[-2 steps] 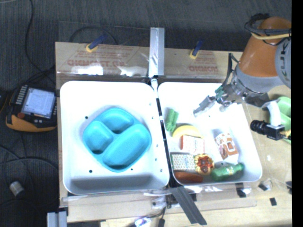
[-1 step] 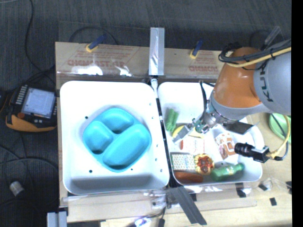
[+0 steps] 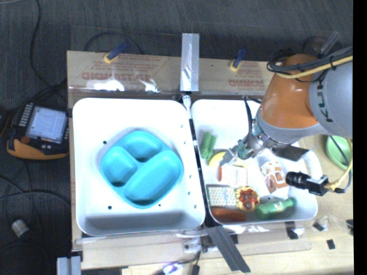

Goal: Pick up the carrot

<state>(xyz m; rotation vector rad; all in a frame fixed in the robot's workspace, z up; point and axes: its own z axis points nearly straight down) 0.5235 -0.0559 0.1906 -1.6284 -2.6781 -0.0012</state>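
Though nearby, carrot (image 3: pixel 228 215) apart from jaws.

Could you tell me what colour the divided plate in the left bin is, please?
The divided plate is light blue, almost turquoise, seen in the camera view.

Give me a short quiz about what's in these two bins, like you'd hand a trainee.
1. True or false: the blue divided tray lies in the left bin.
2. Which bin is the end effector over? A) left B) right C) neither
3. Fill in: the green bottle lies near the right bin's ______ edge (near or far, from the camera).

Key
1. True; it is the one thing lying in that bin.
2. B; it hangs above the cluttered right bin, close to the white carton.
3. Near; it sits along the bottom edge of the view, beside the small mesh bag.
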